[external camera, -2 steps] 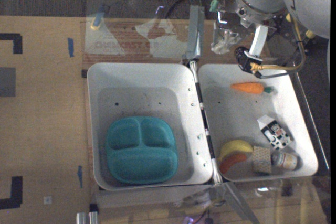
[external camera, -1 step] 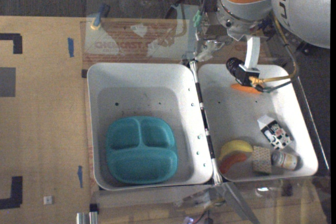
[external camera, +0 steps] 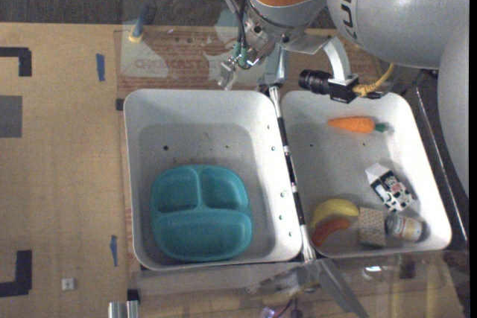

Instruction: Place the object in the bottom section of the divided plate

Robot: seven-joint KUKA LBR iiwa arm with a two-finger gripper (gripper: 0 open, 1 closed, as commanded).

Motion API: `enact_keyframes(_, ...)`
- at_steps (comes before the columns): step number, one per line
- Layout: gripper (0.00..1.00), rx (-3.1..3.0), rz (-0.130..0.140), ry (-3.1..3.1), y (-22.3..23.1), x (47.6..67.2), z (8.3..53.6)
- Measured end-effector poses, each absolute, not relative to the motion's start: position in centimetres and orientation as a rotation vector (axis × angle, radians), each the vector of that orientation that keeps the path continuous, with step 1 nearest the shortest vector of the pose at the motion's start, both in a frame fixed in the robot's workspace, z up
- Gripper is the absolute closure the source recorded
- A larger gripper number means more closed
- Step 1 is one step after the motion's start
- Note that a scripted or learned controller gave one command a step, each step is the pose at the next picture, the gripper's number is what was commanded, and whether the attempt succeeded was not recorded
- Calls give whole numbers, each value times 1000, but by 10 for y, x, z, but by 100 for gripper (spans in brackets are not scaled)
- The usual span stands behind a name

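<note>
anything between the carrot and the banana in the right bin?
No. In the camera view, bare white bin floor separates the carrot from the banana.

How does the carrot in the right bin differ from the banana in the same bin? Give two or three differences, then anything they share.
The carrot is orange with a green tip; the banana is yellow. The carrot lies near the bin's far wall, apart from other things; the banana lies near the close edge, touching a red item. The carrot is straight and tapered; the banana is curved. Both lie flat in the right bin.
</note>
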State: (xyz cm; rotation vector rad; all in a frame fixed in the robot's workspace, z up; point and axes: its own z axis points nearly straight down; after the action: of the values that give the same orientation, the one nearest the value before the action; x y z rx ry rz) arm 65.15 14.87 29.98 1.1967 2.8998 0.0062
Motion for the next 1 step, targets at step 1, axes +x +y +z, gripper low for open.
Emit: enact_keyframes(1, 100, 306, 4, 3124, 181, 600, 265)
